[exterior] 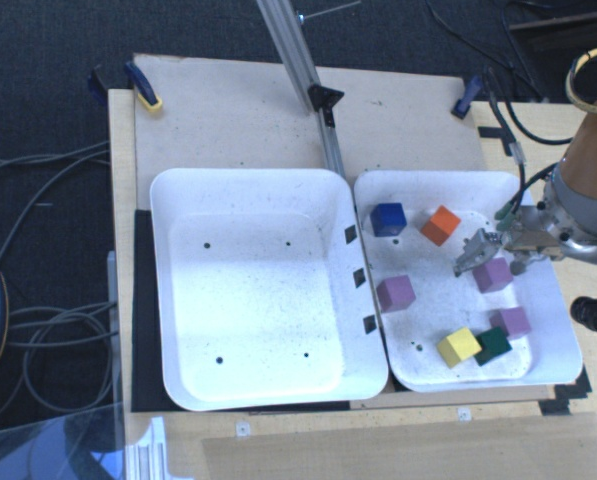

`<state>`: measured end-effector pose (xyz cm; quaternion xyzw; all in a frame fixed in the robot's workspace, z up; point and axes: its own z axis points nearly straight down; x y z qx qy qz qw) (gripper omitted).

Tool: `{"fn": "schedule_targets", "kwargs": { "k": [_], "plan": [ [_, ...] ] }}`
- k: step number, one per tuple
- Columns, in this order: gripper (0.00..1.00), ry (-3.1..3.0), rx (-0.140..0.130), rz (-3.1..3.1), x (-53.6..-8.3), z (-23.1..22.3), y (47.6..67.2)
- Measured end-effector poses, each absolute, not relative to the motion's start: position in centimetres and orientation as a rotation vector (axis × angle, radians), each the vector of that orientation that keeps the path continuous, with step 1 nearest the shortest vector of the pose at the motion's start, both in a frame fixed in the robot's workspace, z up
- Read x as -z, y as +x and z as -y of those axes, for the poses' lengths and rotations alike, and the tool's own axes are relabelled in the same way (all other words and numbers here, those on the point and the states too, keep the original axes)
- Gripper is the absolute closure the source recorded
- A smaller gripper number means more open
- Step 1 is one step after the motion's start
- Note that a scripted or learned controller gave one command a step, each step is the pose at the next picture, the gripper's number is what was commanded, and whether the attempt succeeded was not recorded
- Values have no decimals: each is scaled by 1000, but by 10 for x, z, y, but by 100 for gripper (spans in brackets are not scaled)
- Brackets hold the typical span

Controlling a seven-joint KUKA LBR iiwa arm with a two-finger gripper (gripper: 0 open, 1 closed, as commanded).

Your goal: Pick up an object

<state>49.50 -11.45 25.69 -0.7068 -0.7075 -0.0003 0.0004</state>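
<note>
The right bin (538,363) holds several small blocks. A blue cube (387,218) and an orange cube (440,225) sit near its back. A purple cube (396,292) lies toward its left wall, and another purple block (513,321) lies at the right. A yellow cube (459,346) and a green cube (494,345) touch near the front. My gripper (488,258) reaches in from the right and hangs directly over a third purple cube (494,276), partly covering its top edge. Whether it touches that cube cannot be seen.
The left bin (168,268) stands beside the right one, with a shared divider carrying black clips (358,278). A slanted metal pole (298,48) rises behind the bins. Blue clamps (143,86) hold the board's corners. Cables run along the arm at the right.
</note>
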Motion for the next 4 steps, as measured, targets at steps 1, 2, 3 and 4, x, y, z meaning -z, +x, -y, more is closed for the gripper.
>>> {"fn": "schedule_targets", "kwargs": {
  "k": [1, 2, 3, 4],
  "plan": [
    [0, -2221, 2, 2222, -257, 115, 495],
    [0, -2218, -5, 2217, -207, 121, 502],
    [0, -2217, -5, 2217, -145, 120, 507],
    [0, -2224, 4, 2225, -114, 121, 509]
  ]
}}
